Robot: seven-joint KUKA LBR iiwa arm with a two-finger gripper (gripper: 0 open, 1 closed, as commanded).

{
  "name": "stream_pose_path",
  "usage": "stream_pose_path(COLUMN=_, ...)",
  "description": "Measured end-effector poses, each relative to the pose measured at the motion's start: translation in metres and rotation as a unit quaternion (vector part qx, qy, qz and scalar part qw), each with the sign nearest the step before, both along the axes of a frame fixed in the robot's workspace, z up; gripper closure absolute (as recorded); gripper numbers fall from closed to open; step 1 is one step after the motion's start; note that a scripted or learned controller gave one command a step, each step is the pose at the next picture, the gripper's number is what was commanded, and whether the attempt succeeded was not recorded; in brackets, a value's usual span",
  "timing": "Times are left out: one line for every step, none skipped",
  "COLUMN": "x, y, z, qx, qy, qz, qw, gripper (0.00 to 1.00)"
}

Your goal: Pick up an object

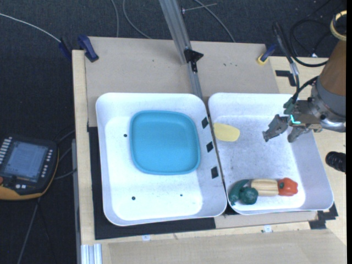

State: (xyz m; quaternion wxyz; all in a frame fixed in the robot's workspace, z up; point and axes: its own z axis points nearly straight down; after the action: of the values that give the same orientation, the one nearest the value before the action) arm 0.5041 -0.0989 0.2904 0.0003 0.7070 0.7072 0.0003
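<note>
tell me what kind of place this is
Probably a robotics lab test bench. Two shallow white bins sit on a board clamped at the corners, cables trail over dark carpet, and a teach pendant lies beside it. The gripper hangs over the right bin.

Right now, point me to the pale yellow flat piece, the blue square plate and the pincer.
Pale yellow flat piece (226, 132): camera view, on its middle.
Blue square plate (165, 142): camera view, on its bare centre.
Pincer (284, 131): camera view, midway between its two dark fingertips.
</note>
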Motion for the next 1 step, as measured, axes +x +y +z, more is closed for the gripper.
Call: stream_pose_path(x=0.0, y=0.0, z=0.0, qx=0.0, qy=0.0, qz=0.0, qw=1.0, gripper=0.0)
